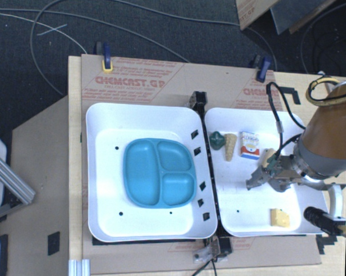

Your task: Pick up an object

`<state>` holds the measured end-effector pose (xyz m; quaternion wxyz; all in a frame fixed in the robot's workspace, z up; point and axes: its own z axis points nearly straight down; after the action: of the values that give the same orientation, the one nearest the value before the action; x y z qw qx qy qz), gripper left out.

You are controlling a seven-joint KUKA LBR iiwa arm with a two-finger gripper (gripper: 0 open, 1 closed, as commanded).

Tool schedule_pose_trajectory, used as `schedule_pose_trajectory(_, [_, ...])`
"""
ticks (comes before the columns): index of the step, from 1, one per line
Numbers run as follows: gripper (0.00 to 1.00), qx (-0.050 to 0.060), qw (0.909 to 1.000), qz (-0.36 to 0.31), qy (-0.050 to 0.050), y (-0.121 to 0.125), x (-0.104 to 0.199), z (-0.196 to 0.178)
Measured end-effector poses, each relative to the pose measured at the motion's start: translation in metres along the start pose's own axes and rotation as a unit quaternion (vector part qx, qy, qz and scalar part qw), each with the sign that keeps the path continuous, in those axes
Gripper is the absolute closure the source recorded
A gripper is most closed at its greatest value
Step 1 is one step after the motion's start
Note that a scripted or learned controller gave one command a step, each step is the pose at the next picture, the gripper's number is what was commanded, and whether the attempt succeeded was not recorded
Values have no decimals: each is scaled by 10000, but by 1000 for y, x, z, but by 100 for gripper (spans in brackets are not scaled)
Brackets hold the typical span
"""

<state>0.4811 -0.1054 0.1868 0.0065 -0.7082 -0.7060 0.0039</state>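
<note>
Seemingly nothing is lifted yet: from the camera view, the gripper (pixel 261 179) hovers low over the right bin (pixel 238 220), fingers spread, nothing between them. Four loose things lie there: a green piece (pixel 217 140), cone (pixel 230 146) and small box (pixel 250 145) near the far edge, one yellow block (pixel 280 217) near the front. One blue divided plate (pixel 159 172) sits in the left bin (pixel 102 177)

Two white bins (pixel 97 160) sat side by side on the bench. The left bin held one blue divided plate (pixel 159 172) with three compartments. The right bin (pixel 238 220) held four small things: one dark green piece (pixel 217 140), one tan cone-shaped piece (pixel 230 146), one small printed box (pixel 250 145) and one yellow block (pixel 280 217). Two blue clamps (pixel 107 55) gripped the board's far edge.
</note>
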Motion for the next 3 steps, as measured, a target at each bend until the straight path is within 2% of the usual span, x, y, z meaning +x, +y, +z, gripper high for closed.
schedule_pose_trajectory(1, [0, -64, 10000, -16, -9, 3, 0, -6])
schedule_pose_trajectory(3, [0, -34, 10000, -12, -2, 10, -5, 101])
